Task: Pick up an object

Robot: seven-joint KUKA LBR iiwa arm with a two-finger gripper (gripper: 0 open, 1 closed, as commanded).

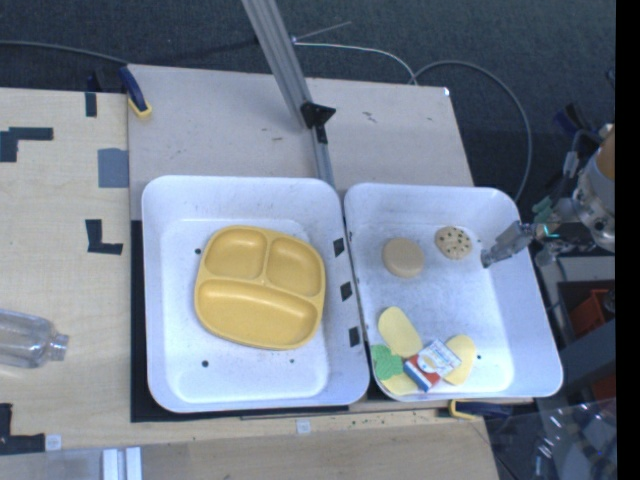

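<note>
Two shallow white bins sit side by side on the worktop (250, 108). The left bin (160, 268) holds a yellow divided tray (260, 286). The right bin (520, 328) holds a tan disc (404, 258) and a cookie (453, 241) near its far edge, with small food toys (420, 353) clustered at its near-left corner. The gripper (497, 249) hangs at the right bin's right edge, carrying nothing; its state cannot be told. The approach step seems underway; next it likely needs to move over one item and descend.
</note>
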